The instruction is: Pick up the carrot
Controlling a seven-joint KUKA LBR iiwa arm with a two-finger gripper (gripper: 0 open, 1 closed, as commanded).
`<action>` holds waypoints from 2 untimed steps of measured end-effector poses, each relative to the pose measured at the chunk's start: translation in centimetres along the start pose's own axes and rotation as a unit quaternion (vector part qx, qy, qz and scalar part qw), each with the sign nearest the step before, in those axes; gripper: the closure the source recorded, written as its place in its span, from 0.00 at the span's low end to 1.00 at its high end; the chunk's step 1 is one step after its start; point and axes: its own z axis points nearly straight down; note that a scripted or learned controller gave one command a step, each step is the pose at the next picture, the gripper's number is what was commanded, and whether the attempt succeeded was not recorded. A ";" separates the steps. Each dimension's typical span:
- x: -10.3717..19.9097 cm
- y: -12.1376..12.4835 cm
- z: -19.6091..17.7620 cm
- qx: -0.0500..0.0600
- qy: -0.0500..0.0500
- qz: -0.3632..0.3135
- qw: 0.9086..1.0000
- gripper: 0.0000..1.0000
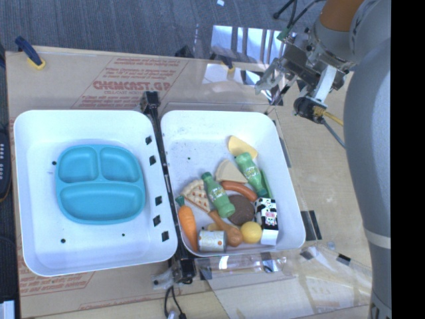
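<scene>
the carrot point(188, 226) lies at the 7 o'clock corner of the right bin point(279, 138), against its left wall, with a can point(211, 240) just beside it at 4 o'clock. the claw point(271, 88) hangs outside that bin past its 12 o'clock rim, well apart from the carrot, toward 1 o'clock of it. whether the claw is released or clenched cannot be told here.

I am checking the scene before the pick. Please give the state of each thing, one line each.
carrot: lying in the right bin, near its left wall, not held
green bottles: both lying down
blue tray: flat in the left bin
gripper: above the right bin's far corner
</scene>
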 end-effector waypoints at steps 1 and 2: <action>-1.0 3.1 0.8 0.000 -0.001 -0.006 1.000 0.00; -1.8 3.7 2.8 0.003 -0.002 0.022 1.000 0.00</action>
